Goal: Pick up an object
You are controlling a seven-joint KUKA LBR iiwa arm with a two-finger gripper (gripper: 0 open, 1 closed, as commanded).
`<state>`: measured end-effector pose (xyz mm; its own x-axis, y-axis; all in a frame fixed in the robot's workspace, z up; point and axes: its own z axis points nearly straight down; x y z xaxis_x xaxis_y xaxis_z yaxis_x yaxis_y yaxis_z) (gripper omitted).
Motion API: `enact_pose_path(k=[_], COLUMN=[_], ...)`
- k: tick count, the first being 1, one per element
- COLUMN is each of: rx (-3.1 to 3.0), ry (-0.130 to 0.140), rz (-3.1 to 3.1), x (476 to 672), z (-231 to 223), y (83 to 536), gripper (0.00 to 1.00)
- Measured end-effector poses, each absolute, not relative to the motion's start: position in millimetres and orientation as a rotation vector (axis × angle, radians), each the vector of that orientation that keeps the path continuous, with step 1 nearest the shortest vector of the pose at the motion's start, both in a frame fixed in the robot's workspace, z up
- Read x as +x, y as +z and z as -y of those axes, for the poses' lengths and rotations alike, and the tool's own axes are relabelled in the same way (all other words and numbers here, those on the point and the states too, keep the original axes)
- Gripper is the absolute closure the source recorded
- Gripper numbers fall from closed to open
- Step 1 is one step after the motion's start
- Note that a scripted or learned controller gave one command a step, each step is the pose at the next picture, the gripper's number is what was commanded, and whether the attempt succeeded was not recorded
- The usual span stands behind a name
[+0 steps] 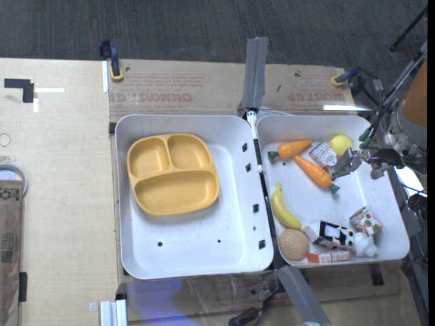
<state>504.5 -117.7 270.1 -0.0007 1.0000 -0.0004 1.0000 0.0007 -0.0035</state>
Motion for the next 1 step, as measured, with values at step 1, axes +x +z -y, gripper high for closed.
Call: enact_pose_path(k=[1], rx=[-2.304], ry=[0.005], rz=[2.131], x=[557.1], z=[135.8], y=[174.3], gripper=[0.00])
